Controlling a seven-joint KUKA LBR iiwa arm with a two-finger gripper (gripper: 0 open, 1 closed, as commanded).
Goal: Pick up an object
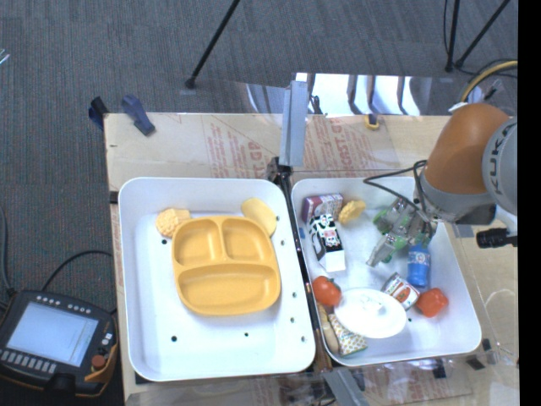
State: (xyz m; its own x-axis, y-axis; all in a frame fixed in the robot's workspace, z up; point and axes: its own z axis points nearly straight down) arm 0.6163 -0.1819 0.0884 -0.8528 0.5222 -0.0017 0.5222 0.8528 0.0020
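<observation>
The gripper (397,235) hangs low in the right bin (469,311), fingers spread, nothing between them; a blue can (418,267) lies just beside it, below-right; no pick looks made yet, so closing and lifting remain.

— Where is the arm (473,163) at this moment?

— It comes in from the right side. The orange band is on top, and the grey part goes out toward the right edge.

— And the gripper (390,245)?

— It hangs below the wrist, low, and it points down and a little to the left. Some cables run along the wrist.

— Are the fingers apart or together?

— This I cannot tell. The metal parts at the tip are small and mixed together.
</observation>
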